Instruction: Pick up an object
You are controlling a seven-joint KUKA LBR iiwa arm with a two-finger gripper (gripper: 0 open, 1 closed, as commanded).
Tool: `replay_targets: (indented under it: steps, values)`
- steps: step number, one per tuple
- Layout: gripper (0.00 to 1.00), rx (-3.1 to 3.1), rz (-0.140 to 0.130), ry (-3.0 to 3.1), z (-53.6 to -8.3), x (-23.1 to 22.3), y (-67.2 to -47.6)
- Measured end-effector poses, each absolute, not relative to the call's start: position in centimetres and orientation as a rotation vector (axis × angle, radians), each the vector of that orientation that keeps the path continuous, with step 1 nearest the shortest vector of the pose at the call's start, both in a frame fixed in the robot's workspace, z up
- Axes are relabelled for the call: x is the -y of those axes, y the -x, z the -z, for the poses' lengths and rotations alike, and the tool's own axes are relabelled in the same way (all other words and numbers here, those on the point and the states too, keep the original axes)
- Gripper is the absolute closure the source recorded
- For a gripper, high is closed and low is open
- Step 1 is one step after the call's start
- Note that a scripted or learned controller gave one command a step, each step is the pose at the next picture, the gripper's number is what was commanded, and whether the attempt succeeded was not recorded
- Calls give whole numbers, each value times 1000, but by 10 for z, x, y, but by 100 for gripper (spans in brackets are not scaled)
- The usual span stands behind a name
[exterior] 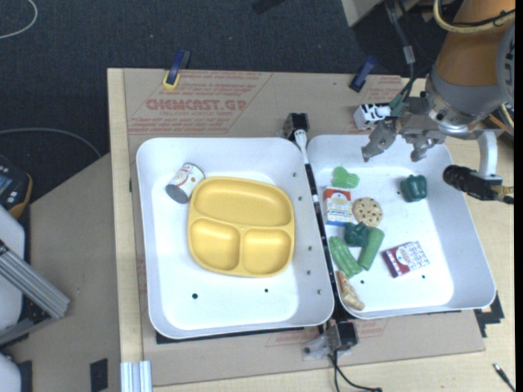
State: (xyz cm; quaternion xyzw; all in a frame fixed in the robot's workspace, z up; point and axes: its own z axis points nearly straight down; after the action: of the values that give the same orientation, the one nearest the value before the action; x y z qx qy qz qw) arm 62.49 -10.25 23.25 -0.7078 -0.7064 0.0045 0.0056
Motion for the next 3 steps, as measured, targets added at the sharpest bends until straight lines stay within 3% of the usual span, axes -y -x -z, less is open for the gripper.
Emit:
replay_targets:
  steps: [1,3]
  values:
    - [0,2221,-1,2221,-240,102,-627]
    - [0,2216,-8,2217,-131,92,-613]
